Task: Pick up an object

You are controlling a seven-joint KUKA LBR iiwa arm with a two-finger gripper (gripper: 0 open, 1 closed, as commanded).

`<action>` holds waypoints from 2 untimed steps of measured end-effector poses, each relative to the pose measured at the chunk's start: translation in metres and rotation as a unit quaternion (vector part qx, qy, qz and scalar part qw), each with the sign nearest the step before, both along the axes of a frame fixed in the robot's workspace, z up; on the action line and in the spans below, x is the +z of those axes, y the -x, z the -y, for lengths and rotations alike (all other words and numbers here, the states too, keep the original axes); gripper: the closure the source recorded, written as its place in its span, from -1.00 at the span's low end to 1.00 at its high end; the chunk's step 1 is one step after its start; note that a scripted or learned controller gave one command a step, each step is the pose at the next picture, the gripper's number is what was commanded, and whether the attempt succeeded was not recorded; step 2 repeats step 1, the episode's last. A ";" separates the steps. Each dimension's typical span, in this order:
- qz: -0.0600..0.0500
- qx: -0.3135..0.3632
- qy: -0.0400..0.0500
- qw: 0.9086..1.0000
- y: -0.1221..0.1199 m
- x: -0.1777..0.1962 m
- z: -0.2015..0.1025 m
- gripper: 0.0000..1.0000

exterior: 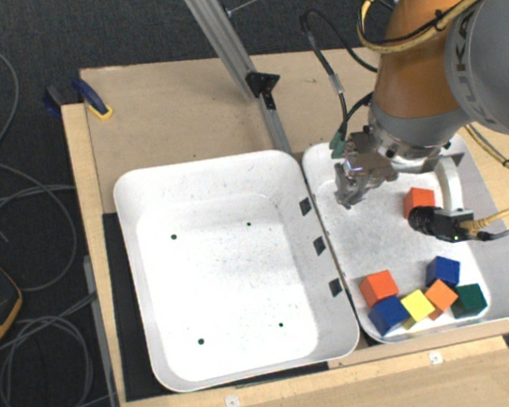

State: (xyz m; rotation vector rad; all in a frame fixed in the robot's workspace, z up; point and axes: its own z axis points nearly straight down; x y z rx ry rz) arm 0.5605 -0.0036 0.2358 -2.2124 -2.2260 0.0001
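Currently, left bin (149,261) sits on the bench (175,115) with only small dark dots on its white floor. Right bin (335,233) touches it along a shared rim bearing three dark clips. Gripper (352,190) hangs over the right bin's far left corner, just inside the rim; nothing visible between its fingers, and how far apart they stand cannot be made out at this angle. Grey arm with orange band (420,40) enters over the right bin's far right side. Blocks cluster along the right bin's near edge: orange cube (378,286), blue cube (388,313) touching it on the near side, yellow cube (418,305), a smaller orange cube (442,294), blue cube behind (443,269), green cube (471,299) at the near right corner. One further orange block (418,199) lies apart, toward the right edge, beside a black fitting (433,222).
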 end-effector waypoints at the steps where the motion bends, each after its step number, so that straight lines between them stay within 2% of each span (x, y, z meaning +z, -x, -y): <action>1: 0.002 0.001 0.000 1.000 -0.010 0.012 -0.051 1.00; 2: 0.002 0.001 0.000 1.000 -0.010 0.012 -0.051 1.00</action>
